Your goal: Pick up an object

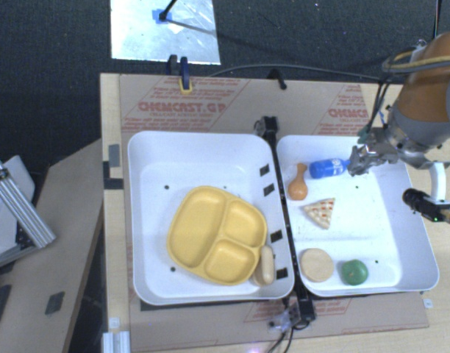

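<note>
The tabletop [232,101] carries a printed board on which two white bins sit side by side. The left bin [203,153] holds a yellow divided tray [218,234], tilted slightly, with a pale oval roll [265,265] touching its lower right corner against the bin wall. The right bin [401,256] holds five small things. The arm [427,87] reaches in from the right, its orange band above the bin's upper right corner. The claw [357,160] hangs low over the upper part of the right bin, just beside the right end of a blue bottle [328,168] that lies on its side; whether the claw is spread or pressed together I cannot tell. A tan round disc [317,264] and a green ball [354,272] lie near the front wall, close together. A pizza wedge [320,212] lies mid-bin. An orange drumstick [298,184] lies left of the bottle, near the divider.
</note>
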Controlling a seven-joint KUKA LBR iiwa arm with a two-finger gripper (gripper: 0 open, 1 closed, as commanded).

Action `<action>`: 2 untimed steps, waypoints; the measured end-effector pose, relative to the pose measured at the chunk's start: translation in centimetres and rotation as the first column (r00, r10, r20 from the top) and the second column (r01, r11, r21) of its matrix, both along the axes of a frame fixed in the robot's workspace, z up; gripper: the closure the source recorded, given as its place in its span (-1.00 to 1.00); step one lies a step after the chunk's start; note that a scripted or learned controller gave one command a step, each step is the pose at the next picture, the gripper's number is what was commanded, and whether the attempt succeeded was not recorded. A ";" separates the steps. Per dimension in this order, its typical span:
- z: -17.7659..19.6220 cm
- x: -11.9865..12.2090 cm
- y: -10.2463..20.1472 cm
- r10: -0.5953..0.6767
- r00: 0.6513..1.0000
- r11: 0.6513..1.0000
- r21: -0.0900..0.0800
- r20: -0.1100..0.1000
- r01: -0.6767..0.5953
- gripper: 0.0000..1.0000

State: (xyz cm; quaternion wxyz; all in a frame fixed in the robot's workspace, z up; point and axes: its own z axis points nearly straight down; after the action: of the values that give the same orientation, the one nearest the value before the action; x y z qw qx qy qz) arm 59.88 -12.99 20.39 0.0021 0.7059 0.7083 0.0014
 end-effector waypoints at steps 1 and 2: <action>1.4 -0.7 5.0 0.005 1.000 1.000 0.003 -0.002 -0.005 1.00; 0.7 -2.0 10.7 0.006 1.000 1.000 0.003 -0.005 -0.006 1.00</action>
State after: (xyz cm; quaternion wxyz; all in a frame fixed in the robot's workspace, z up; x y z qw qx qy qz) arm 57.88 -2.27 21.08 -0.0009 0.7037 0.7105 0.0007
